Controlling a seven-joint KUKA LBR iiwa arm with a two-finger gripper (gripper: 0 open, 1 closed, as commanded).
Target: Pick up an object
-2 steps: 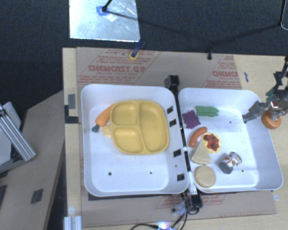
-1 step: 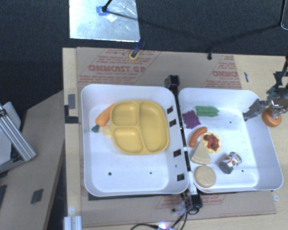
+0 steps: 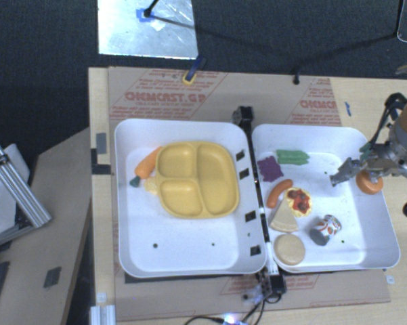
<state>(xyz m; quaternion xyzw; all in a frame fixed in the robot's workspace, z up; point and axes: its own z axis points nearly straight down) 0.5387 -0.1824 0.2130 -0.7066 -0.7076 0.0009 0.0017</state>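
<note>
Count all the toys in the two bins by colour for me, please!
Orange: 3, carrot, sausage, round piece
Yellow: 1, divided plate
Green: 1
Purple: 1
Tan: 2, wedge, round cookie
Red and yellow: 1, pizza
Grey, white and red: 1
Total: 10

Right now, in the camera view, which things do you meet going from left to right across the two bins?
Carrot → yellow divided plate → purple piece → green piece → grey and red can → claw → orange object.
</note>
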